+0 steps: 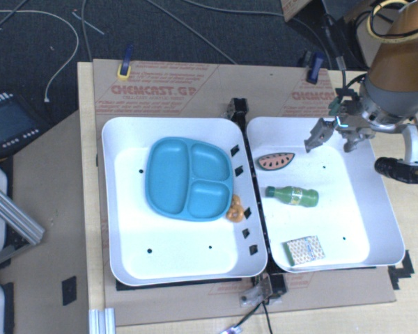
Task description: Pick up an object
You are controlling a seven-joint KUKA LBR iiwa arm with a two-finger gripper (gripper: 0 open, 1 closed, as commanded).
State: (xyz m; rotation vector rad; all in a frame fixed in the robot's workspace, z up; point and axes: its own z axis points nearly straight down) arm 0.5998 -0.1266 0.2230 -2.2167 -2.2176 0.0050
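The two-finger metal gripper is hovering with its fingers spread wide and nothing between them over the right shallow white bin. Nearest it, a flat watermelon-slice toy is lying, with a green plastic bottle further on. I'd say it should be centring squarely over the slice before descending.

The arm is cut off by the frame's edge at 2 o'clock. A small orange-brown thing at the blue plate's 4 o'clock rim is too small to identify
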